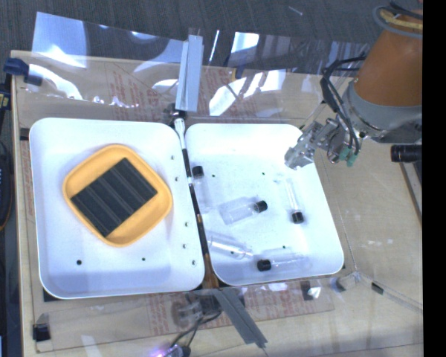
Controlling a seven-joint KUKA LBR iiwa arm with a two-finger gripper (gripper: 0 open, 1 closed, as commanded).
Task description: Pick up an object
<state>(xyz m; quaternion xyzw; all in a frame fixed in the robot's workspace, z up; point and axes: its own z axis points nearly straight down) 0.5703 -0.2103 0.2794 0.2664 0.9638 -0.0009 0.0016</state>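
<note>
- The gripper [300, 155] hangs over the upper right corner of the right bin [321, 233], tilted down and to the left; its metal fingertips blur into the white bin wall, so whether it is open or shut cannot be told, and nothing can be made out in its grasp
- Cables loop behind it to the grey wrist and the broad orange band [390, 69] of the arm, which enters from the right
- Just below the gripper, a clear vial with a black cap [293, 201] lies lengthwise near the bin's right side, cap toward the camera
- At the bin's middle rests a second clear vial [241, 210], its black cap pointing right
- A third capped vial [279, 262] lies near the front rim, with what may be a clear tube [229, 245] beside it
- A small black cap or stub [198, 172] sits by the left wall
- The left bin [59, 262], touching the right one along a central seam, carries a yellow-orange tray with a dark ribbed insert [117, 193], turned at an angle
- A metal bar [189, 71] stands behind the seam, on a sheet of clear plastic
</note>
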